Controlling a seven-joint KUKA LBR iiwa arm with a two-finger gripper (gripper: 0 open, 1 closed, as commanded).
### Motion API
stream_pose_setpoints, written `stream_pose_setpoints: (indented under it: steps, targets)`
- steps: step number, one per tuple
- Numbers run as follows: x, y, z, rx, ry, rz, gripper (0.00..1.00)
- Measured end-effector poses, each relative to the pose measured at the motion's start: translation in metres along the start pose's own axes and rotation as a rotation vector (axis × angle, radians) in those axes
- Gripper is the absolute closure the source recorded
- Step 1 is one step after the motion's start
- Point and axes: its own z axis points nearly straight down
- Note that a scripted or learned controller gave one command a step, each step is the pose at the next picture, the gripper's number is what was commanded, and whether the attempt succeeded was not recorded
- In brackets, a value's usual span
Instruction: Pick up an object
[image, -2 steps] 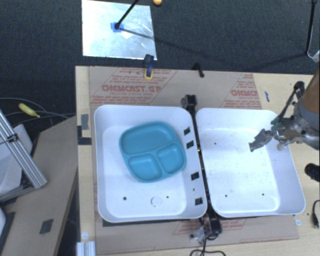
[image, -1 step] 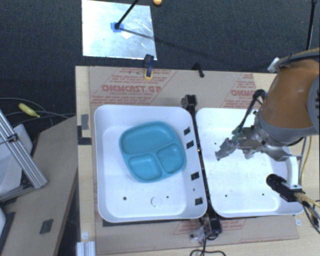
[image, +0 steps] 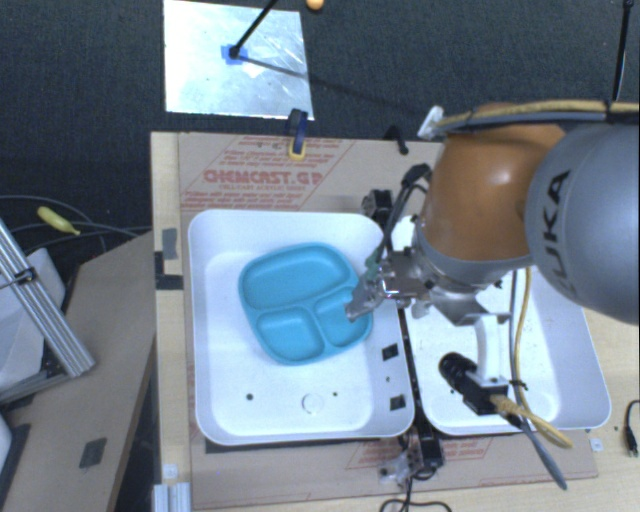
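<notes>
Grey metal marks the tool (image: 362, 300), which we see low over the left bin (image: 215, 300), at the right edge of a blue tray (image: 295, 310). Its tip sits right at the tray's rim, touching it or very nearly so, but we cannot tell whether it is released or clenched, since the wrist above hides most of it and the part that shows is small and blurred. We see nothing clearly held in it.

Behind the tool we find the arm (image: 520, 215), its orange band bulging above the wrist and the grey body filling the upper right of the view, with a yellow cable running along it.

Outward from there, the blue tray lies flat in the middle of the left bin, slightly turned, with three compartments: one large and two smaller ones toward the near side. The tray is the only large item we see in that bin.

The right bin (image: 575, 385) sits just beside the left one, partly covered by the arm. Both bins rest on a brown cardboard sheet (image: 260, 170) with red print, which lies on the bench (image: 110, 300).
</notes>
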Motion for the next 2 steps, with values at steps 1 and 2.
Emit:
stream_pose_setpoints:
  steps: [1,2]
  targets:
    - [0.0228,0.0028,-0.1512,-0.015,0.0,0.01,0.0]
    - [0.0212,0.0023,-0.1537,-0.002,-0.005,0.009,1.0]
